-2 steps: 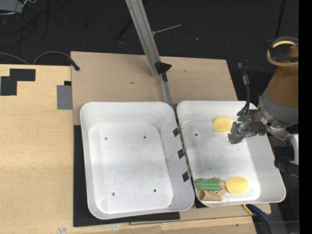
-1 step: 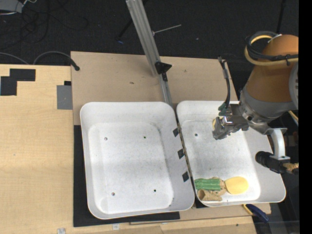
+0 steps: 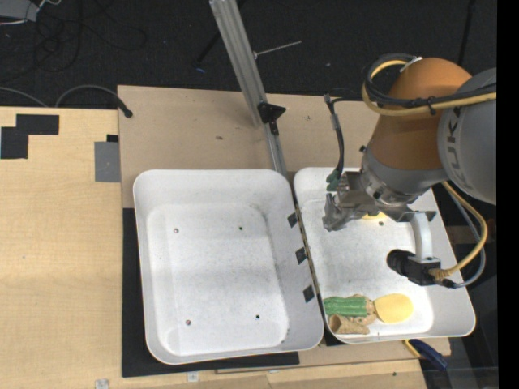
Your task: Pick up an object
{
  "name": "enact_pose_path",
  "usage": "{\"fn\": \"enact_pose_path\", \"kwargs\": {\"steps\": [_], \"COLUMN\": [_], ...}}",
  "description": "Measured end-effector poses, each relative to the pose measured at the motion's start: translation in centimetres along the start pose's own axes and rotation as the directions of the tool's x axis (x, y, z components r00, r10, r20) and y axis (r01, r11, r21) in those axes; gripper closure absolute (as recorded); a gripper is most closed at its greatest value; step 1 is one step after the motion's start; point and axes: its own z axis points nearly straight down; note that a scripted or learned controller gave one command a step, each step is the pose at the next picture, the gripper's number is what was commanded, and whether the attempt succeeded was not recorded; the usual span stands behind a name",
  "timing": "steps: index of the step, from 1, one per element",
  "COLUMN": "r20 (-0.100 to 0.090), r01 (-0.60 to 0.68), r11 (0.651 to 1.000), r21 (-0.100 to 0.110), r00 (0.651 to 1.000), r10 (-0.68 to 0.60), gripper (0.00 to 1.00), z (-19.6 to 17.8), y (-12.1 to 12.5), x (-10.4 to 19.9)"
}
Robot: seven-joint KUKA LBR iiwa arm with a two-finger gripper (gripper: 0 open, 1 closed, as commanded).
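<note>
My gripper hangs over the upper left part of the right bin, close to the wall it shares with the left bin. Nothing shows between its fingers. At the bin's near edge lie a green ridged object, a tan lumpy object just below it, and a yellow round object to their right. All three lie well below the gripper and apart from it.
The left bin stands beside the right one, with black clips along their shared wall. A slanted metal rail rises behind the bins. Bare bench surface lies to the left.
</note>
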Motion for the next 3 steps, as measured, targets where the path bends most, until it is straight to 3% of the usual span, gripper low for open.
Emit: {"fn": "enact_pose_path", "kwargs": {"steps": [1,2,3], "r20": [0.000,0.001,0.003], "r01": [0.001,0.001,0.001], "r11": [1.000,1.000,1.000], "r21": [-0.001,-0.003,-0.001], "r00": [1.000,1.000,1.000], "r10": [-0.001,-0.001,-0.001], "gripper": [1.00,1.00,0.00], "z": [0.1,0.3,0.3], "y": [0.0,2.1,2.0], "x": [5.2,9.9,9.7]}}
